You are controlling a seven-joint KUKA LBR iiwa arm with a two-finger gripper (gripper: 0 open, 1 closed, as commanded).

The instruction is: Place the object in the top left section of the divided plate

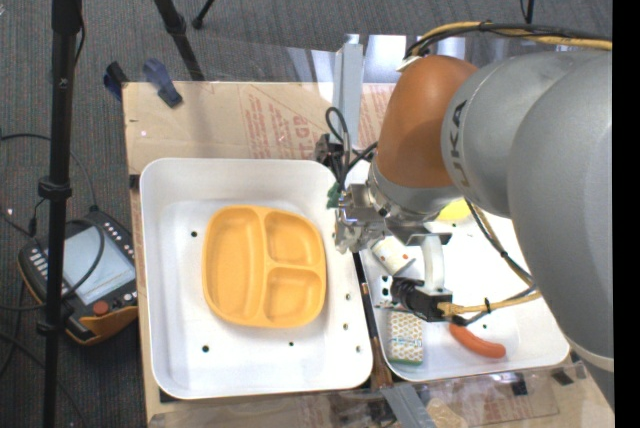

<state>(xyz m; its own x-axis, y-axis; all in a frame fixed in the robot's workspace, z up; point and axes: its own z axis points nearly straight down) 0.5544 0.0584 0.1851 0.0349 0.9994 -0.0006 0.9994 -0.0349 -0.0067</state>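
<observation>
The yellow divided plate (265, 266) lies in the left white bin (170, 356), with one large section on its left and two smaller ones on its right; nothing lies in any section. My gripper (368, 238) hangs low over the left edge of the right bin (540, 341), just right of the plate. The wrist hides what is under it. In the right bin lie a green-and-white packet (405, 336), an orange-red sausage-shaped object (478, 342) and a yellow object (457, 211) half hidden behind the arm.
The grey arm with its orange band (430, 131) covers most of the right bin. A rim between the two bins (368, 336) separates them. Cardboard (230, 121) lies behind the bins. A tripod and a handheld pendant (85, 276) stand off the bench at left.
</observation>
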